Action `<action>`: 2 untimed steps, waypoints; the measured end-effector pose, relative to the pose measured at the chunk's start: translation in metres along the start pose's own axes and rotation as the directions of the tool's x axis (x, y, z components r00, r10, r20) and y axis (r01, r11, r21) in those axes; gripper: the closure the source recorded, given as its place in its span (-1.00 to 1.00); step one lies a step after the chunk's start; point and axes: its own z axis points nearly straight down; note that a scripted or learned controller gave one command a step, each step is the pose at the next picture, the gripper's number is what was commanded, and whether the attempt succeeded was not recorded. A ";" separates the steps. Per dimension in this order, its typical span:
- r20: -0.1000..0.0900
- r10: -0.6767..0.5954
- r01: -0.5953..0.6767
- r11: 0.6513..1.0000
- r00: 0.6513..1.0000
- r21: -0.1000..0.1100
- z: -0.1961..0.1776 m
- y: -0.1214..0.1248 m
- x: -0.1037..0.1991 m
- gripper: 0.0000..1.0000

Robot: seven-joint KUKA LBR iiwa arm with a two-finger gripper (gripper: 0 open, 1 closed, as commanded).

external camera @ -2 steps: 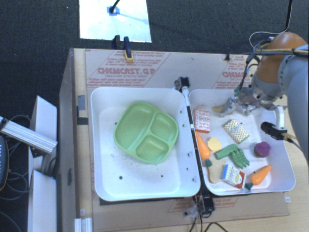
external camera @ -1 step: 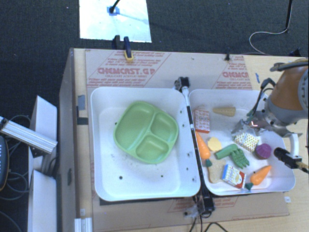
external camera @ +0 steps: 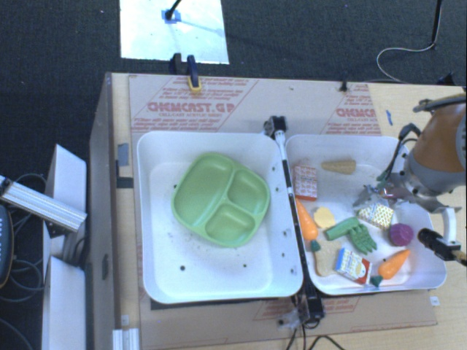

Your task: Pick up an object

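We are at the approach, our end effector (external camera: 381, 193) poised just above the yellow checkered block (external camera: 376, 214); its grip state we cannot tell, so next we need a straight descent.

Floor (external camera: 58, 42): dark carpet, speckled texture. White sheet (external camera: 173, 20) lies flat on it at top, with a thin dark rod ending on a blue mark. Bench top (external camera: 241, 97) is a tan board, red "CHEMCAST GP" print repeated across it, clamp (external camera: 191, 71) on its far edge. Thin cable (external camera: 408, 48) loops over the carpet top right. Aluminium extrusion (external camera: 40, 203) and white panels at left edge. Lighting even, diffuse, soft shadows.
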 end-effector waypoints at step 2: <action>-0.001 -0.005 0.005 1.000 1.000 0.013 0.001 0.097 0.041 -1.00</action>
